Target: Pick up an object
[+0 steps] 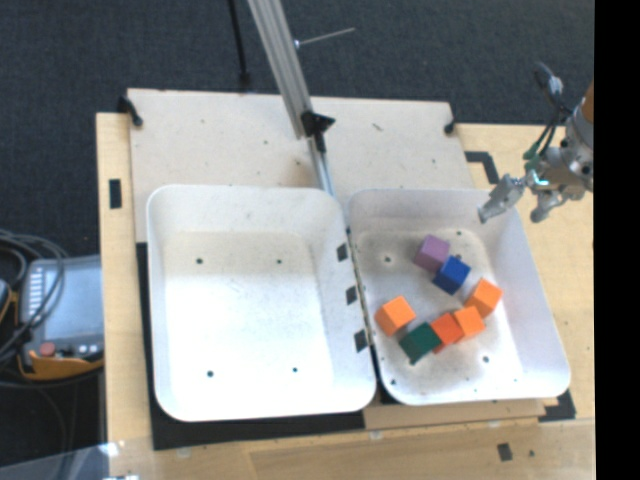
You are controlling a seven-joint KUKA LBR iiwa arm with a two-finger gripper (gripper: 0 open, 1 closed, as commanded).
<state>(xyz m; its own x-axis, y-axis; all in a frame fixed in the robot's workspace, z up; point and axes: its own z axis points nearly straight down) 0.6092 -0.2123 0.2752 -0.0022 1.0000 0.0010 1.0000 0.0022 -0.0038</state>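
Note:
Several small blocks lie in the right bin [530, 298]: a purple one [433, 252], a blue one [453, 273], an orange one [485, 296], another orange one [395, 315], an orange one [458, 325] beside a green one [420, 342]. My gripper [520, 201] hangs over the bin's upper right corner, above and to the right of the blocks. Its two fingers [497, 204] stand spread apart, with nothing between them.
The left bin [250, 298] sits beside the right one. A slanted metal pole [285, 63] rises from the bench behind the bins. A grey device with cables [55, 313] lies off the bench at the left.

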